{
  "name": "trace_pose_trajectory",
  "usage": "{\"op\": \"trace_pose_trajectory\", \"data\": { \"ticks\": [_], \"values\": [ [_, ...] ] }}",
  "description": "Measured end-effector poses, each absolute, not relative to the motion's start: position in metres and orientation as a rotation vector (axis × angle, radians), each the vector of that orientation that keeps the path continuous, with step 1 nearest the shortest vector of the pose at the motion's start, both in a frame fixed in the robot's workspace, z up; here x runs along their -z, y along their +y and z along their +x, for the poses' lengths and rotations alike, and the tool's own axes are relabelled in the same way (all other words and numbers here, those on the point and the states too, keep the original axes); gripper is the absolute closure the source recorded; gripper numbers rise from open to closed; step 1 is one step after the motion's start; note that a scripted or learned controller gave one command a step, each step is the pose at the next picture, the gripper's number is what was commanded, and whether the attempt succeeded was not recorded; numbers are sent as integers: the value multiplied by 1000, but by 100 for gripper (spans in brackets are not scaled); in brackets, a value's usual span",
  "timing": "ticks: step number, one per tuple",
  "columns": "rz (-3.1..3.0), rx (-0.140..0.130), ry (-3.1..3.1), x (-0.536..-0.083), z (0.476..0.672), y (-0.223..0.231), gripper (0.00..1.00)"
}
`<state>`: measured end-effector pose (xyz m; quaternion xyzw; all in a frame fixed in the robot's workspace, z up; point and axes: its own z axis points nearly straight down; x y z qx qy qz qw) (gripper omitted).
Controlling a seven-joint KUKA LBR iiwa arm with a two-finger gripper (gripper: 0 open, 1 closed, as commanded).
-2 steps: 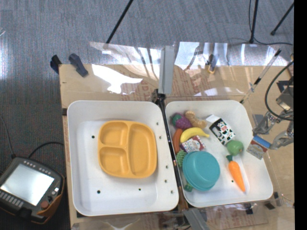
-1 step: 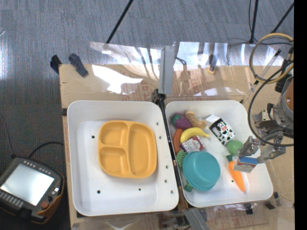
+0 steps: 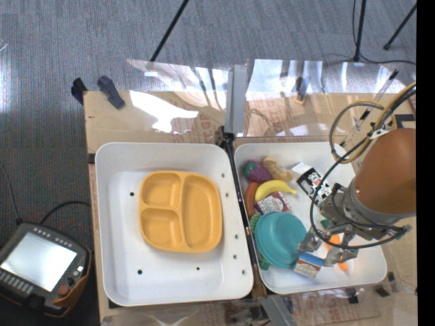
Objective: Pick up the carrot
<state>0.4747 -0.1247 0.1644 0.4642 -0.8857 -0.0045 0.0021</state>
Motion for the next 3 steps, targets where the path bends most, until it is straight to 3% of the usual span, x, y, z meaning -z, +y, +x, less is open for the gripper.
{"op": "trace_pose_trajectory", "data": {
  "ticks": [1, 2, 3],
  "values": [
    [1467, 15, -2775, -175, 477, -121, 100],
    [1702, 0, -2645, -239, 498, -162, 100],
    [2163, 8, -2281, -238, 476, -204, 100]
  ]
}}
